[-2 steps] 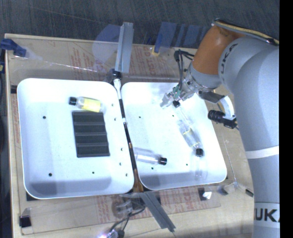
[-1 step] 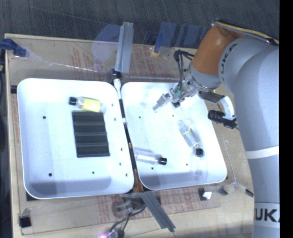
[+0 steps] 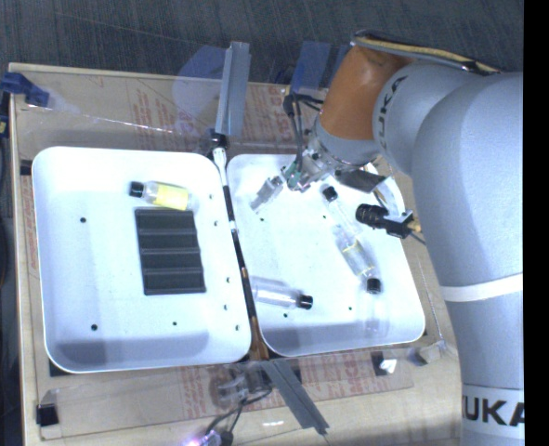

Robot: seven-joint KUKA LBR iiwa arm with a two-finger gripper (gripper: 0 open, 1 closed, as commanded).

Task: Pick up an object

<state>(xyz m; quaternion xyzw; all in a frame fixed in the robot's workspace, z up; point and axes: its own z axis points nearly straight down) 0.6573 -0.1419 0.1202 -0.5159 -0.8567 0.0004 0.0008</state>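
My gripper (image 3: pixel 276 186) hangs over the far left part of the right bin (image 3: pixel 399 328), below the orange band of the arm. In that bin a clear vial with a black cap (image 3: pixel 281 297) lies near the front left. A longer clear vial (image 3: pixel 353 247) lies slantwise on the right side, with a black cap (image 3: pixel 373 285) at its near end. A small black cap (image 3: pixel 330 193) sits just right of the gripper. The left bin (image 3: pixel 51 249) holds a yellow vial with a black cap (image 3: pixel 165 194) and a black ridged block (image 3: pixel 171 250).
A metal divider bar (image 3: pixel 229 91) rises at the back between the bins. The grey arm (image 3: pixel 460 203) covers the right bin's right edge, with a black connector (image 3: pixel 378 217) sticking out over the bin. A clamp fixture (image 3: pixel 255 384) sits at the bench front.
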